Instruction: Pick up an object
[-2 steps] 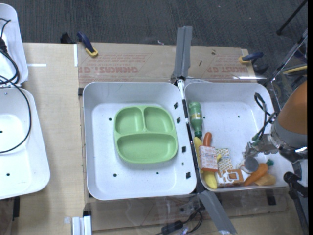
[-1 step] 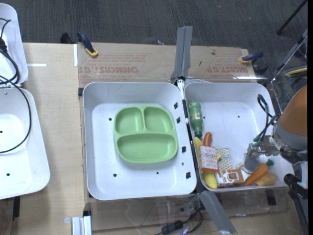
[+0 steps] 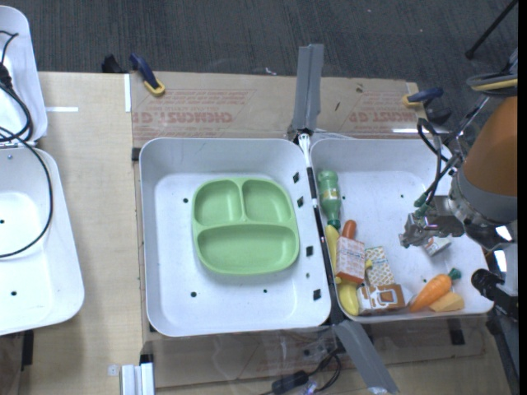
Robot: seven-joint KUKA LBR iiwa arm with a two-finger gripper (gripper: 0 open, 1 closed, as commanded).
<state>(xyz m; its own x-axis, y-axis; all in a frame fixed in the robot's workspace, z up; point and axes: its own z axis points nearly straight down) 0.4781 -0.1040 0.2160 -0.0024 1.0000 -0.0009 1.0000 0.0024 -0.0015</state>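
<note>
Over the right bin (image 3: 370,164), gripper (image 3: 417,230) low, fingers' state impossible to tell, small white object (image 3: 438,243) just beside, carrot (image 3: 431,291) below.

The pale green three-compartment plate (image 3: 244,225) looks like smooth matt plastic. Both shallow white bins, left (image 3: 156,245) and right (image 3: 387,171), show a hard, smooth plastic with a faint sheen. The bench top (image 3: 90,130) reads as light, matt wood, overlaid by a brown printed cardboard sheet (image 3: 214,109). The orange toy carrot (image 3: 430,291) appears glossy plastic. The gripper (image 3: 420,230) looks like dull grey metal.
</note>
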